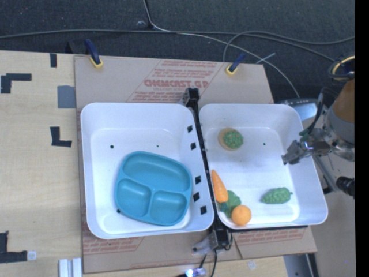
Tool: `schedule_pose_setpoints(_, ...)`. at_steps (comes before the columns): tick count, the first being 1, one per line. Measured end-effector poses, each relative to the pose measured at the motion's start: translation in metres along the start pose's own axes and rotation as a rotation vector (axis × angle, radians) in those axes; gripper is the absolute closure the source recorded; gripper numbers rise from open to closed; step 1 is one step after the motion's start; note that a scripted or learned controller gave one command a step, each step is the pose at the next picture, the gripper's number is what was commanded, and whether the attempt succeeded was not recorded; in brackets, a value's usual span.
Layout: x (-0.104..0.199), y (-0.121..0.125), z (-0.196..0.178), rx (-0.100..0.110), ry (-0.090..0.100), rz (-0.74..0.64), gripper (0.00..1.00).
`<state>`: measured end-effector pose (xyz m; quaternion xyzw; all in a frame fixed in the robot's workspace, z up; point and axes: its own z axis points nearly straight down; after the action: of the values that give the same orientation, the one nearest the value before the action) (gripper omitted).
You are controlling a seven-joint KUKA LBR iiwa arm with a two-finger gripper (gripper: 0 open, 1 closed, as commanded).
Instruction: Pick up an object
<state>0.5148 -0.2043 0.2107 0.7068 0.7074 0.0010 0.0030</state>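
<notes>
Starting at the left bin (92, 154), a blue tray (153, 188) with three compartments lies flat inside. Over to the right bin (311, 195): an orange carrot (219, 187) lies by the divider, touching a green leafy piece (231, 201), with an orange ball (241, 214) just beside them. Up top sits a green floret on a tan disc (231, 139). A bumpy green cluster (277, 196) lies near the right wall. At the right rim hovers the pincer (294, 153), dark, holding nothing; its spread, I cannot tell.
</notes>
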Motion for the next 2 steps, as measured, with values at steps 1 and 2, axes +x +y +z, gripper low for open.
schedule_pose_setpoints(1,-0.003,-0.002,-0.043,0.002,0.0,0.0,1.0)
schedule_pose_setpoints(2,0.047,0.001,-0.031,0.007,0.004,-0.004,1.0)
